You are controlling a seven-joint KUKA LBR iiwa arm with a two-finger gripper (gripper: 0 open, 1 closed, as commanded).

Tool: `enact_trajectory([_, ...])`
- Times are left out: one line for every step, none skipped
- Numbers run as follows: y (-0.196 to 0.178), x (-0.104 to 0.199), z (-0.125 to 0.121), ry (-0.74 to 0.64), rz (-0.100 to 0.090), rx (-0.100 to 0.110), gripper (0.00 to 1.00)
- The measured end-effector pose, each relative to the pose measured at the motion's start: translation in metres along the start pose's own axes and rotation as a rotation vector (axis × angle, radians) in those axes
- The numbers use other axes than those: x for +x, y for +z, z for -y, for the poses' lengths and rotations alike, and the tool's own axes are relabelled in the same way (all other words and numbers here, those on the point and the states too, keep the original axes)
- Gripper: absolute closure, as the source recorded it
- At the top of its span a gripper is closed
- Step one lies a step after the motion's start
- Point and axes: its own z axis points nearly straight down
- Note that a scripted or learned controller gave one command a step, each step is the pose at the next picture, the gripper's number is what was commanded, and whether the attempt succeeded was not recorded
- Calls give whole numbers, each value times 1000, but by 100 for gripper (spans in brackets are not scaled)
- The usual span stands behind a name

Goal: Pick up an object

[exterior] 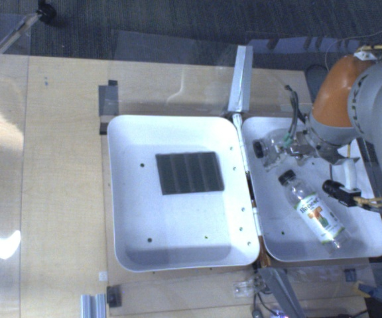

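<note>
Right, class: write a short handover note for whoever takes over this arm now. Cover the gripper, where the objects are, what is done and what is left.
Gripper: over the back of the right bin, holding nothing that can be seen.
Clear bottle: lying flat in the right bin, black cap pointing towards the gripper.
Dark ribbed pad: flat in the left bin.
Done: nothing lifted yet.
Left: grasp and raise one object, probably the bottle, as it lies nearest.

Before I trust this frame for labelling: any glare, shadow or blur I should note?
Camera view: white glare patches on the pale wooden bench at left; soft shadow along the near wall of the left white bin; the clear plastic bottle reads fairly sharp; the metal gripper is cluttered and slightly soft.
</note>
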Motion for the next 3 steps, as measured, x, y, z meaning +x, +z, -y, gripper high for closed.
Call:
enact_trajectory([-1, -10, 57, -51, 7, -21, 0])
enact_trajectory([-15, -10, 52, -52, 11, -35, 100])
enact_trajectory([-15, -10, 52, -52, 11, -33, 0])
